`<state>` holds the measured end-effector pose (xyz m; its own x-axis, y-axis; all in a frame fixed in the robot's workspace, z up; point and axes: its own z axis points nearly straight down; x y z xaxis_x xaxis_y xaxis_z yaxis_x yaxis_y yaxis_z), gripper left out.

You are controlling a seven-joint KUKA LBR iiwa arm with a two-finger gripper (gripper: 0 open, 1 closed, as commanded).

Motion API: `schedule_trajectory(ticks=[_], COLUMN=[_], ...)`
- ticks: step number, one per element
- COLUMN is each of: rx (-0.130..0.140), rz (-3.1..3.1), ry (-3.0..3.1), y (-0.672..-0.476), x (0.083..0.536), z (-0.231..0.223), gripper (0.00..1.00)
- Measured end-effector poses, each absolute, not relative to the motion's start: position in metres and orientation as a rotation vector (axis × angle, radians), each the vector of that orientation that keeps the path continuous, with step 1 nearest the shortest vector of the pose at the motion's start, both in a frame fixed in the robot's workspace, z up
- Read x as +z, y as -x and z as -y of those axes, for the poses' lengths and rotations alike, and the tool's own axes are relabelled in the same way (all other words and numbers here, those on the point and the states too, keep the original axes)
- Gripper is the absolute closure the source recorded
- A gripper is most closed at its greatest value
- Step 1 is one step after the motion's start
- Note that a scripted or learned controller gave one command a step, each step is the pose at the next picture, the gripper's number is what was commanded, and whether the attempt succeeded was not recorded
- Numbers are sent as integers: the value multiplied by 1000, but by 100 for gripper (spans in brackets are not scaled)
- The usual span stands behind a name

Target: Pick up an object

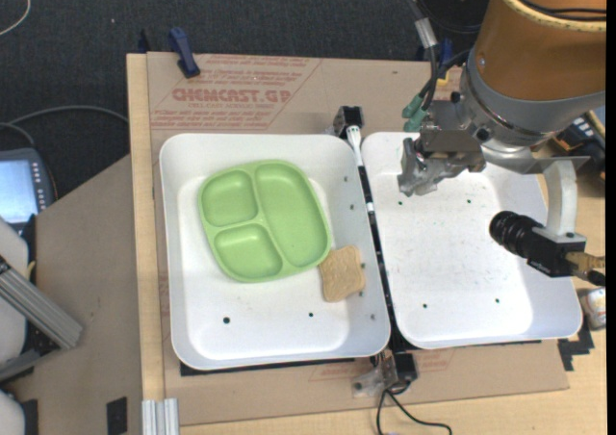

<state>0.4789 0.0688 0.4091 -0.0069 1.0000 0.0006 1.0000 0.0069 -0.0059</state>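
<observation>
A green divided plate [263,221] lies in the left bin [192,322], a little left of its middle. A tan, sponge-like square [342,274] rests just off the plate's lower right edge, near the bin's right wall. My gripper [421,178] hangs over the upper left part of the right bin [462,322], well away from both things. Nothing shows between its tips.
The two white bins sit side by side on a cardboard sheet [231,87] with red print. A blue clamp [183,50] holds the sheet's far left corner. A black clip [347,120] sits at the top of the seam between the bins.
</observation>
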Motion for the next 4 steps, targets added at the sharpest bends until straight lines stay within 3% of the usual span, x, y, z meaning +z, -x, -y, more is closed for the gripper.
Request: schedule_trajectory(ticks=[2, 3, 4], rx=[-9, 25, -17], rz=[2226, 2209, 2223], ry=[2222, 2219, 2235], y=[-480, -477, -480], x=[487, 321, 438], z=[-102, -80, -35], gripper=[100, 100, 100])
